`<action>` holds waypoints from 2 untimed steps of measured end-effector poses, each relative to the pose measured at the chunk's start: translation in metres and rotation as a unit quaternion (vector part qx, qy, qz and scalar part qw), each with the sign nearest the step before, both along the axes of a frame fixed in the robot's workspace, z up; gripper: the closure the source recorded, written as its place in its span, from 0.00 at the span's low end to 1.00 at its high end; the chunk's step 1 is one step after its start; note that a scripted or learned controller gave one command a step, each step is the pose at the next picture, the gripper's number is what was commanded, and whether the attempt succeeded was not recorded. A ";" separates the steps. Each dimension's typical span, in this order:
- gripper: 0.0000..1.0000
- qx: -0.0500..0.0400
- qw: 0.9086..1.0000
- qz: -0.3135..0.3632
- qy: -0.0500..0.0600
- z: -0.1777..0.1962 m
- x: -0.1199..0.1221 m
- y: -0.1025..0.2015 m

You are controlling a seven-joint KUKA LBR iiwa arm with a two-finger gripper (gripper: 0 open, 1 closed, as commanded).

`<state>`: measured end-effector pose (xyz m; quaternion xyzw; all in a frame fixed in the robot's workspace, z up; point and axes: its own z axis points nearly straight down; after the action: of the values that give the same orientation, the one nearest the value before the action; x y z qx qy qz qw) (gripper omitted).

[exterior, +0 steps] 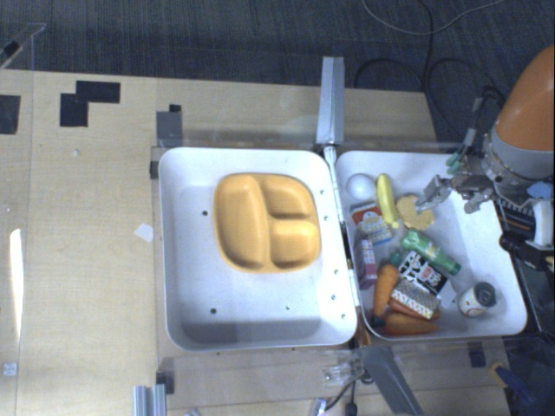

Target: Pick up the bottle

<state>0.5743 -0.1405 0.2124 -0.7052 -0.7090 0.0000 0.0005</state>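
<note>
The green bottle lies tilted mid right bin, touching a patterned box and near a carrot. The gripper hovers over the bin's upper part beside a banana; whether it is open or closed I cannot tell. The bin's right side lies mostly bare. A yellow divided tray sits in the left bin.

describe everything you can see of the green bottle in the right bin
The green bottle lies on its side in the right bin, slanting from upper left to lower right. It looks like glossy green plastic with a pale patch midway; its cap end is too small to make out. Its lower side rests against a black-and-white patterned box, with a carrot just left. The end effector hangs above and apart from it, near a banana.
</note>
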 end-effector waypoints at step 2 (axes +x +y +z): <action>1.00 0.001 1.000 -0.022 -0.001 -0.097 -0.038 -0.021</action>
<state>0.5359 -0.1612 0.1153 -0.7209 -0.6930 -0.0009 0.0003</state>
